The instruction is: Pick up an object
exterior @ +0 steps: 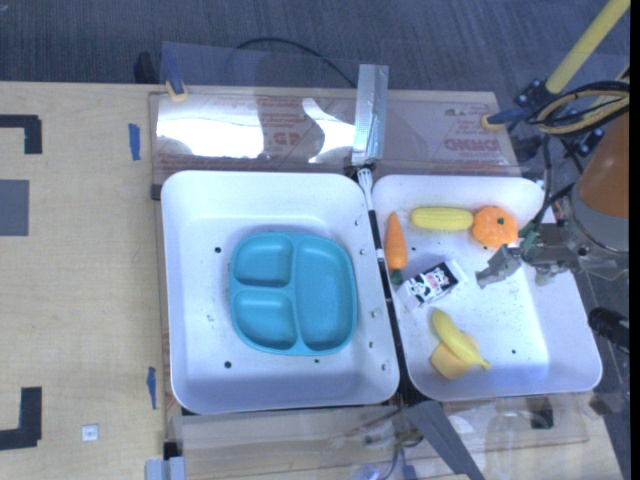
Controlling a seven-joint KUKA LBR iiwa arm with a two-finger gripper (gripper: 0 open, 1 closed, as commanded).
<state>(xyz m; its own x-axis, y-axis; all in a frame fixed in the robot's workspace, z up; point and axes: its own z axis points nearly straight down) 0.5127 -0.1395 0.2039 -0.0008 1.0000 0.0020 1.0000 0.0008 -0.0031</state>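
The pincer (510, 260) is hanging over the right bin (560, 363) near its right wall, and how far it is parted cannot be told; nothing is showing between its tips. An orange fruit (494, 226) is sitting just above and beside it, with a yellow corn cob (441, 219) lying further left. A small black-and-white packet (432, 282) is lying to the pincer's left, near it, and a carrot (396, 242) is resting beyond that by the bin's left wall. A banana (455, 346) is lying below and left. A blue divided plate (294, 292) is sitting in the left bin (190, 268), well apart.
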